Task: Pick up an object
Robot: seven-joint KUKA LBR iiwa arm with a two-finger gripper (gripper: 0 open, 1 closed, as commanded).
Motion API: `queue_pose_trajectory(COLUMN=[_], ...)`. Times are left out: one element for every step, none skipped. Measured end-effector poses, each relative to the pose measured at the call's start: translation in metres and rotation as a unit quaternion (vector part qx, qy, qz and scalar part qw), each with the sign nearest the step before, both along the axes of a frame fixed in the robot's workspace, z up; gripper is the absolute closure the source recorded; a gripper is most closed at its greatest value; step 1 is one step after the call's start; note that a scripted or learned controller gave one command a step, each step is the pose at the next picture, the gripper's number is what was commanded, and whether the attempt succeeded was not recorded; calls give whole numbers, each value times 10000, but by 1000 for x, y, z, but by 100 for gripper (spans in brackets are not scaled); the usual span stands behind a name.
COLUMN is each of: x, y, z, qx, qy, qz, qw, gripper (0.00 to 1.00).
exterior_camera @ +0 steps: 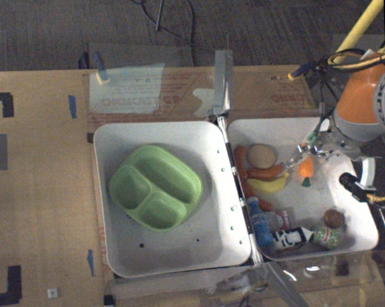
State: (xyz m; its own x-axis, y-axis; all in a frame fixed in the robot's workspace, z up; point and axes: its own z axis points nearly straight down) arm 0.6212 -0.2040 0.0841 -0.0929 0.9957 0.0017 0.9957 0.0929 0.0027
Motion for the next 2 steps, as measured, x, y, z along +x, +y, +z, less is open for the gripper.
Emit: queue_pose_trajectory(x=[1,25], y=[-1,25], z=[9,134], qx=[-8,-17], qy=[-11,14], qz=[4,-189], qw=[10000,9998], gripper=[100,100])
